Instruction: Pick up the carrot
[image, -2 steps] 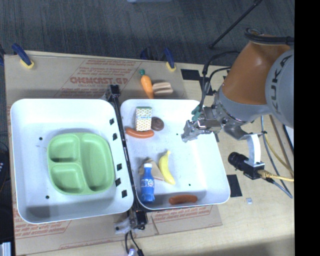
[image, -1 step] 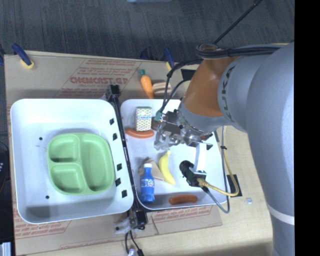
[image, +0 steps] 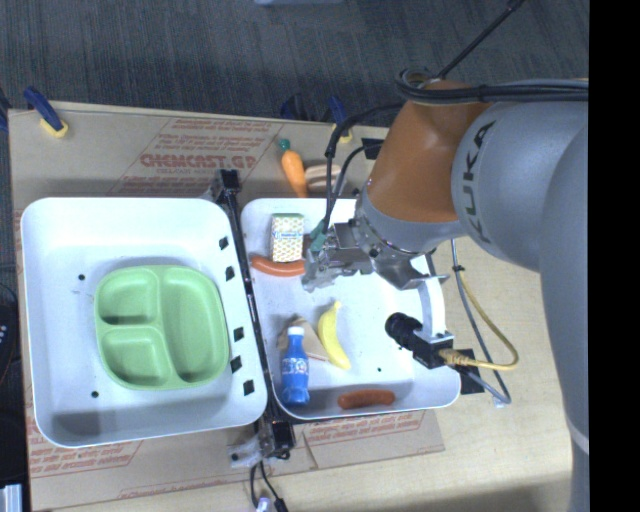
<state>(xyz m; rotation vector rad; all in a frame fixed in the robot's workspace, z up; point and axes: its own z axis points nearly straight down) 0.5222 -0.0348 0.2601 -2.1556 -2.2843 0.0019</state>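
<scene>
A: Where is the carrot (image: 292, 171)?

B: Outside both bins, lying on the cardboard sheet (image: 190, 150) just past the far rim of the right bin (image: 440, 390), green tip pointing away.

A: And the pincer (image: 325, 262)?

B: Low over the right bin's far half, near a small box (image: 287, 237) and a sausage (image: 277, 266). The wrist hides the fingertips, so I cannot tell how far apart they stand, nor whether anything is between them. The carrot is plainly not in them.

A: So which step is this?

B: I judge it the approach; nothing is grasped yet. The next move calls for travelling over the far rim, settling above the carrot and lining up across its narrow body.

A: What else is about?

B: A banana (image: 333, 337), a blue bottle (image: 294, 368) and a second sausage (image: 366, 399) in the right bin; a green divided plate (image: 160, 325) in the left bin (image: 40, 300). The desk (image: 500, 450) is pale, and dark carpet (image: 200, 50) lies beyond it.
</scene>
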